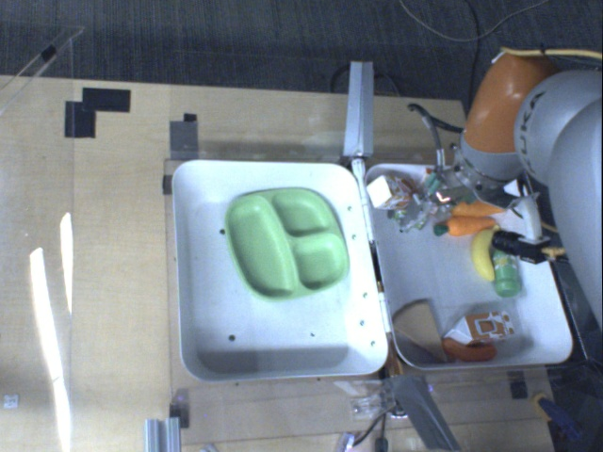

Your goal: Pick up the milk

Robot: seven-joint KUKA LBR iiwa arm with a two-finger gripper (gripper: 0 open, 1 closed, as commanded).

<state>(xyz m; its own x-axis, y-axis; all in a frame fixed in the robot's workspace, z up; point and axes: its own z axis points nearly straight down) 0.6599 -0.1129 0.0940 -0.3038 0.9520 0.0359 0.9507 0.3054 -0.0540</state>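
Milk [483, 328] not picked yet, lying in right bin [556, 351] | my claw [424, 205] far off | can't tell its state

this looks like a robotics lab: a pale wooden tabletop [113, 252] with two white bins [188, 281] fixed by metal brackets [359, 111], loose cables [471, 17], dark carpet [236, 17] behind.

Bright, even overhead light; pale glare streaks on the surface [57, 281] at left, soft shadows inside the left bin [203, 347], whole picture slightly soft and grainy
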